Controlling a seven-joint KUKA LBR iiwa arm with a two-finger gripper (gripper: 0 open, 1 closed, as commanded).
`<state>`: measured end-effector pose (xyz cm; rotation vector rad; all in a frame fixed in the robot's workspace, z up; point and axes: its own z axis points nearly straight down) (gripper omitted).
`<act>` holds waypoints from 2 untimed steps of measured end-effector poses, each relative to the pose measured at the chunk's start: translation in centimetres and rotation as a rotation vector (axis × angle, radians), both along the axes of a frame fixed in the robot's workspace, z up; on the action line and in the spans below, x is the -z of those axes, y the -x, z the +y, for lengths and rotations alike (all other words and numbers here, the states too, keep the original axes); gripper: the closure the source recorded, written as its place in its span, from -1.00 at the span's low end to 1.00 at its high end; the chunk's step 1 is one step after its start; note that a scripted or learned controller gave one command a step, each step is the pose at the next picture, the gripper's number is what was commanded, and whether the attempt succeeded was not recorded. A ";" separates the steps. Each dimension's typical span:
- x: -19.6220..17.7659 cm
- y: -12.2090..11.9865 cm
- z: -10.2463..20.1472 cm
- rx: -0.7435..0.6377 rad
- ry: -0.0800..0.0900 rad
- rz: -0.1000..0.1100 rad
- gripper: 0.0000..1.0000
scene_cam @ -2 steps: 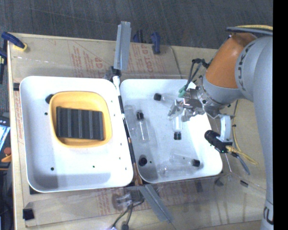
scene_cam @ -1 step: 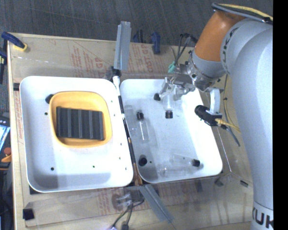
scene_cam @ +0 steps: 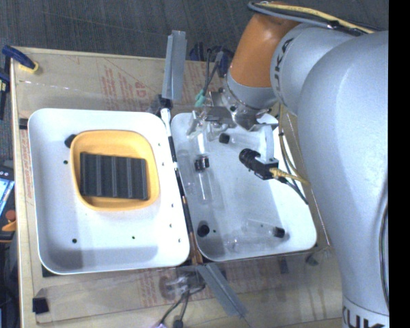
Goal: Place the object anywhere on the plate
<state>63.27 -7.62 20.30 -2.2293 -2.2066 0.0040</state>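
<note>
Clear tube (scene_cam: 203,182), the likely target, lies mid-frame in the right bin (scene_cam: 294,214), just below the gripper (scene_cam: 206,125). Pincer width cannot be told. Risk: the slick tube rolls aside under contact and never reaches the yellow plate (scene_cam: 113,139) left of centre.

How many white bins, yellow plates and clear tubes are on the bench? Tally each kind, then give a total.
White bins: 2 (left bin, right bin)
Yellow plate: 1
Clear tubes: 2 (upper tube, lower tube)
Total: 5
</note>
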 end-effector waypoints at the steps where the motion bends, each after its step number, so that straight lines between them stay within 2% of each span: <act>1: -4.1 -2.4 6.9 -0.045 0.001 -0.002 1.00; 2: 1.2 -2.3 6.2 -0.244 0.000 0.000 1.00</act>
